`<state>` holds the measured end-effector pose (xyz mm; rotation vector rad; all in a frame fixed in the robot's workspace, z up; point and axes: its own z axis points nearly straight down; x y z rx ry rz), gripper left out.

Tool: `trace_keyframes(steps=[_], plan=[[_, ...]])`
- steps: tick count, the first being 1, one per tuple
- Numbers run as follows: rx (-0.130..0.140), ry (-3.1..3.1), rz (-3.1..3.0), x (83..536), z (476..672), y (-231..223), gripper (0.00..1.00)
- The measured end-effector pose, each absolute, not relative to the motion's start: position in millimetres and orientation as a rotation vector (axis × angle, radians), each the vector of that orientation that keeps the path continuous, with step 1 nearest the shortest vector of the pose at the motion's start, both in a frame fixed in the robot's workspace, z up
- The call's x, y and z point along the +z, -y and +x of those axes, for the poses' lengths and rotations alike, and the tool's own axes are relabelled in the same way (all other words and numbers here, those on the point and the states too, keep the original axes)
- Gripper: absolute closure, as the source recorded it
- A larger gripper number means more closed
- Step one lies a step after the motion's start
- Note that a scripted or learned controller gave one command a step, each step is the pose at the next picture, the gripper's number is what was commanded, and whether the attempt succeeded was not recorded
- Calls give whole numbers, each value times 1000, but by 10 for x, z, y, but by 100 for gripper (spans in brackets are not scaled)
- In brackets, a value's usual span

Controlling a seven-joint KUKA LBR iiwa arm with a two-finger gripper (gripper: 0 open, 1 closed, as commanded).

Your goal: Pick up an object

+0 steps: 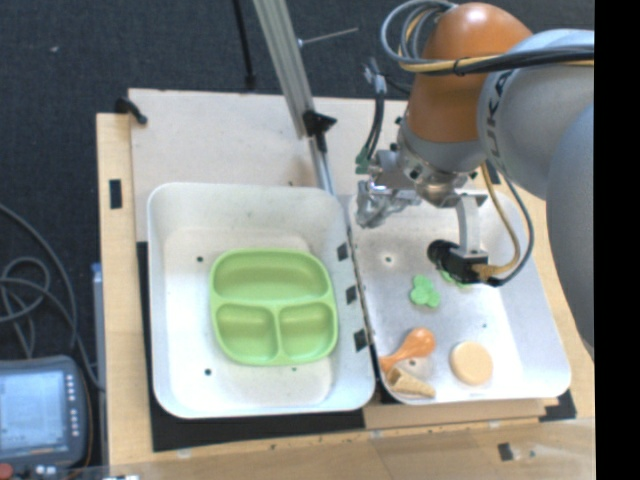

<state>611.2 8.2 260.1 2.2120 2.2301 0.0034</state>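
Green toy [424,291] lies loose in the right bin [520,368], just near of my gripper [375,208]; an orange piece [413,346], cone [410,379] and round biscuit [471,363] sit nearer. Nothing is visibly gripped. The left bin [175,268] holds a green tray [272,305].

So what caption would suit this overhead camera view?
Robot hand above the right bin of small toys; green divided plate in left bin.

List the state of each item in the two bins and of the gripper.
Green three-compartment plastic tray: flat, upright, in left bin.
Small green toy piece: lying loose, right bin.
Orange spoon-like toy: lying, near front edge.
Waffle cone piece: on its side.
Round tan disc: flat.
Gripper: above right bin, holding nothing visible.
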Motion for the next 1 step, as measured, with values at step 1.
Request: trace_keyframes(steps=[1], plan=[[4, -2230, 2212, 2605, 6263, -680, 100]])
